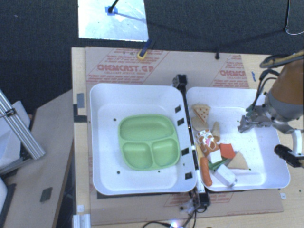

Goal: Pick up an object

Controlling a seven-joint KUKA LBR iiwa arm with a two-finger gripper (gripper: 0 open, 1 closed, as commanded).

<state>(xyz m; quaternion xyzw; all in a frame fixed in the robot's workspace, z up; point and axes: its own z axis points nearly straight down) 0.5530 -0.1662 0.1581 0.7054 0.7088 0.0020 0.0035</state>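
Note:
The right white bin [266, 175] holds a heap of toy food along its left side: a tan sandwich wedge [202, 112], a patterned red and white piece [207, 140], an orange-red block [227, 150], a carrot [205, 171], a tan triangular slice [239, 161] and a white block [224, 175]. My gripper [245, 124] sits low over the right bin's upper middle, to the right of the heap and apart from it. Nothing shows between its tips.
The left white bin [102, 127] holds a green three-compartment tray [147, 141]. A black divider strip [186, 137] runs between the bins. The arm's grey and orange body [287, 91] covers the right bin's far right corner. Bare bin floor lies below the gripper.

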